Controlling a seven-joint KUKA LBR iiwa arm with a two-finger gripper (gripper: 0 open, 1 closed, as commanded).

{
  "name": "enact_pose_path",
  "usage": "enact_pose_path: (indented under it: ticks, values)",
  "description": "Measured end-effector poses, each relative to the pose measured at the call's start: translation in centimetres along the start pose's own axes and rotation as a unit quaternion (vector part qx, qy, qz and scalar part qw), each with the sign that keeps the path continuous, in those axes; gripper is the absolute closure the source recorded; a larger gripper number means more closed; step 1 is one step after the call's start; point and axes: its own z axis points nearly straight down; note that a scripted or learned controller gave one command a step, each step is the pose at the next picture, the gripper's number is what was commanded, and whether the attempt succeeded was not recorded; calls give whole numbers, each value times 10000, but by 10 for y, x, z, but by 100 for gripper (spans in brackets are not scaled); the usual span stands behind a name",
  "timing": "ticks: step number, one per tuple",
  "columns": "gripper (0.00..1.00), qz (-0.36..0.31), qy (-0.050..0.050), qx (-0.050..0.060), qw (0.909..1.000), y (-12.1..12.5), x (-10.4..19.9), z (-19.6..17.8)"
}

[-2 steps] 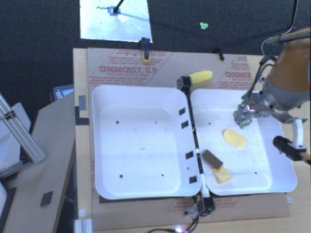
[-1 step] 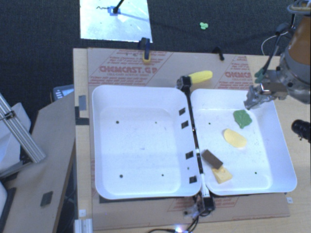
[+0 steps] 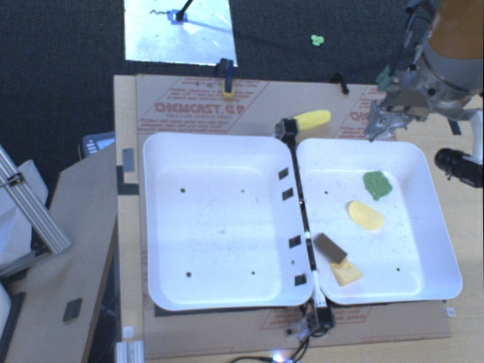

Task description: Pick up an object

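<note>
Grey, orange-banded arm [image 3: 454,36] reaching in from the right, wrist bent downward, tool [image 3: 380,129] poised over the right bin's [image 3: 439,225] far rim; finger spacing impossible to tell. Nothing seen in its grip. Inside that bin: green piece [image 3: 377,184], yellow oval [image 3: 365,215], brown block [image 3: 330,247] touching yellow wedge [image 3: 346,272]. Left bin [image 3: 151,225] alongside on the table [image 3: 197,100].

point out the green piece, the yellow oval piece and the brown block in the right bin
green piece [image 3: 377,184], camera view, middle of its top face
yellow oval piece [image 3: 365,215], camera view, centre of the oval
brown block [image 3: 330,247], camera view, middle of its top face
</note>
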Motion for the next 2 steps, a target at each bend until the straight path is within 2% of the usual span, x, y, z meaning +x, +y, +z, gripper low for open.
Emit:
enact_pose_path:
  ticks: [1,2]
  values:
    - [100,11,-6,-3,10000,48,-3,-34]
    - [100,13,-4,10,10000,71,-8,-54]
